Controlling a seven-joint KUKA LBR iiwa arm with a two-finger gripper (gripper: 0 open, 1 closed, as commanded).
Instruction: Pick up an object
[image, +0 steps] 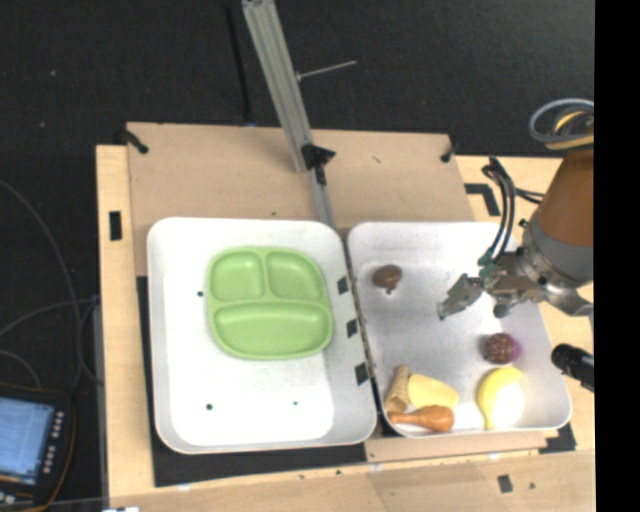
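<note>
Arm (570, 205): 1 unit, rounded orange band above a grey wrist housing. Black cables (503, 200) (at least 2) loop along its left side. End effector (462, 297): grey metal, angular, 1 finger seen clearly; green marking near its base.

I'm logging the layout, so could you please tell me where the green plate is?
The green plate lies in the left bin, toward its far half, apart from the food in the right bin.

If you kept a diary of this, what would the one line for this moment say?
stage: reaching | pincer: above right bin, nothing seen held | nearest: brown piece, purple ball | left bin: green plate
</note>
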